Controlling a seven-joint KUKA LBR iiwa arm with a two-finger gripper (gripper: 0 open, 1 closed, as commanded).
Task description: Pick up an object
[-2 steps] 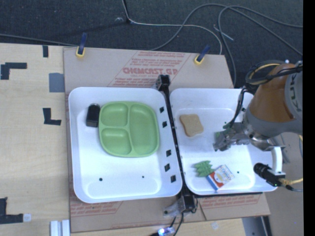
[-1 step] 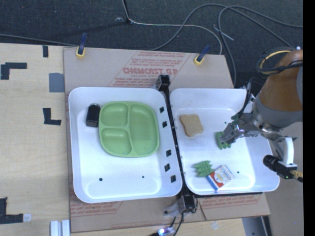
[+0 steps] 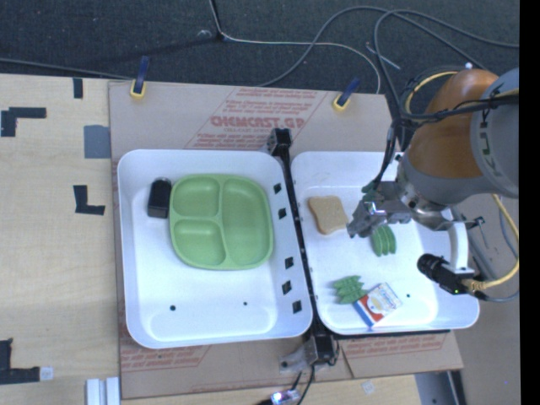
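Over right bin [image 3: 439, 315] centre, gripper [image 3: 369, 219] hung low between bread slice [image 3: 327, 214] and green bunch [image 3: 384, 240], likely lining up pick; jaw state unclear.

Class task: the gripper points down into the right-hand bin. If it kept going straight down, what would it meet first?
Probably the green toy lying just under the gripper, on the right bin. The slice of bread sits beside it, to the left. Depth is hard to judge.

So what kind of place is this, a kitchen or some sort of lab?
Most likely a robotics lab bench, not a kitchen. A robot arm reaches over two white bins clamped onto cardboard, and they hold toy-like items such as a green divided plate and a bread slice. Cables trail across the dark floor.
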